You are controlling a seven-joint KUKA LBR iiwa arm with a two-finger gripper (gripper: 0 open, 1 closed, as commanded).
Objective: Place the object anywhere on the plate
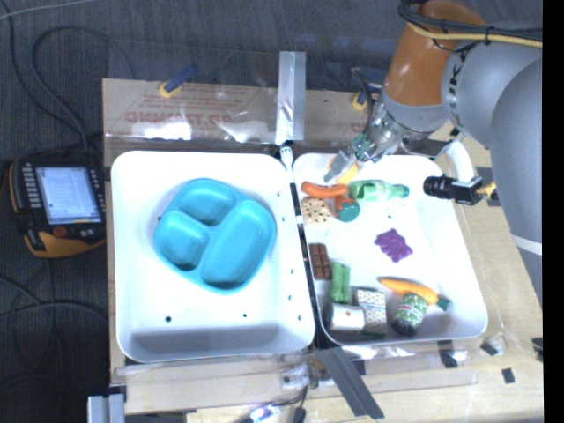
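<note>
The blue plate [214, 233], with three compartments, lies in the left white bin [141, 324] and has nothing on it. My gripper [345, 167] hangs over the far left corner of the right bin [463, 263], just above an orange sausage-shaped piece [315, 189] and a green bottle [379, 190] lying on its side. A teal round piece [350, 210] and a tan waffle-like piece [315, 210] sit right below the gripper. Whether anything is in the gripper's hold is hidden by its own body.
The right bin also holds purple grapes [394, 245], a chocolate bar [321, 261], a green can [341, 282], a carrot [410, 287], small boxes [357, 311] and a dark can [407, 315]. A ridge [298, 254] divides the two bins.
</note>
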